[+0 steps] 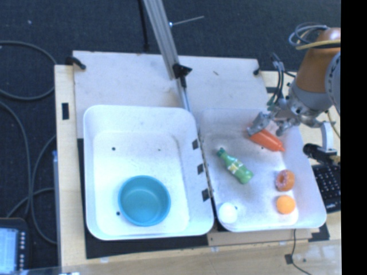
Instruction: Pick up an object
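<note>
Two shallow white plastic bins sit side by side: the left bin (97,125) lies well away from the gripper (268,125), while the right bin (221,125) lies under it. A round blue bowl (144,200) rests in the left bin, far from the tool. Just below the gripper, touching or nearly so, lies an orange carrot-shaped toy (268,140). Whether it is gripped cannot be told. Further off lie a green bottle (235,166), a reddish-brown ring-shaped piece (285,180), a small orange ball (285,204) and a white ball (228,213).
</note>
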Motion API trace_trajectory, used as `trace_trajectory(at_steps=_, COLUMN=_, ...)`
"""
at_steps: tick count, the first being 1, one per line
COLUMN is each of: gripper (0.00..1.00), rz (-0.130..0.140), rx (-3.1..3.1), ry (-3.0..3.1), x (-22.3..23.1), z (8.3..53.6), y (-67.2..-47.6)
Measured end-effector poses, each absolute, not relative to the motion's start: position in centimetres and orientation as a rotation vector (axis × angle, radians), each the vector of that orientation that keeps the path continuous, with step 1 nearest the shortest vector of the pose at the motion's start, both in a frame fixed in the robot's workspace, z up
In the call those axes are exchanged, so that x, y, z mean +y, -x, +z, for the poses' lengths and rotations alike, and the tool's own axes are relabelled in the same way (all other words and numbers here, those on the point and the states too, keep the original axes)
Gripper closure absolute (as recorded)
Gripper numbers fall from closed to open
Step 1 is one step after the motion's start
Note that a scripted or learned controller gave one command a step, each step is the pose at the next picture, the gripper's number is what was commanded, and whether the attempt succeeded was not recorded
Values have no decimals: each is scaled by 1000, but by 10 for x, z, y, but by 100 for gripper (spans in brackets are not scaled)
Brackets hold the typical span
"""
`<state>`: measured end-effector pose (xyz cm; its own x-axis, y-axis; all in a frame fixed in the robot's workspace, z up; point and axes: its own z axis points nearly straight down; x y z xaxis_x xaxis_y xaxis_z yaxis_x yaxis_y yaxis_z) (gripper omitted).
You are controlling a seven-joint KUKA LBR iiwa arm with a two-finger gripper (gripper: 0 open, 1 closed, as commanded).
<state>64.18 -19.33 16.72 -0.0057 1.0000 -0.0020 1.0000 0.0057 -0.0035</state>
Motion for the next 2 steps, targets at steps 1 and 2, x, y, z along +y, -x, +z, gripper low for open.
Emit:
trace_trajectory(at_steps=1, gripper=0, rz=-17, rx=-2256, ry=2246, x=-198, z=119, y=-649)
trace_trajectory(at_steps=2, gripper=0, rz=-14, rx=-2249, ry=2233, x=-202, z=111, y=-655)
